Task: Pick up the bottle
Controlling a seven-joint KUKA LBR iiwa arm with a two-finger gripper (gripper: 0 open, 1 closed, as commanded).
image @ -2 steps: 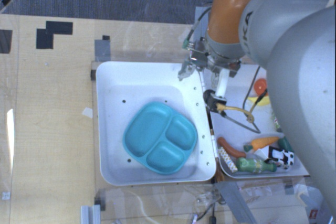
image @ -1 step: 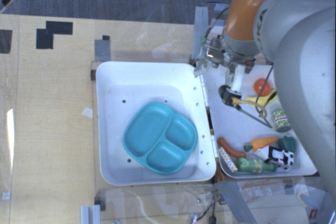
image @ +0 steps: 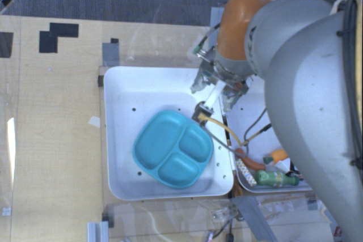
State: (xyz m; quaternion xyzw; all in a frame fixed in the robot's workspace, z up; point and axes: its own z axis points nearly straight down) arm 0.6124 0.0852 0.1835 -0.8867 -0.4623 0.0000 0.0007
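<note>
Gripper (image: 216, 90) hovers above the plate's (image: 173, 148) bin (image: 122, 122), grip impossible to tell; bottle (image: 276, 179) lies in the other bin (image: 248, 183).

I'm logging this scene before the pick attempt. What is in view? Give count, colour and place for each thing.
bench: one, pale wood, under both bins
black patches: two, black, flat on the bench's far left
left bin: one, white
right bin: one, white, largely behind the arm
divided plate: one, teal, in the left bin
bottle: one, green, lying on its side at the right bin's front
orange item: one, just behind the bottle, too small to identify
reddish item: one, elongated, left of the bottle
arm: one, grey with an orange band, over the right bin
gripper: one, above the wall between the bins
</note>
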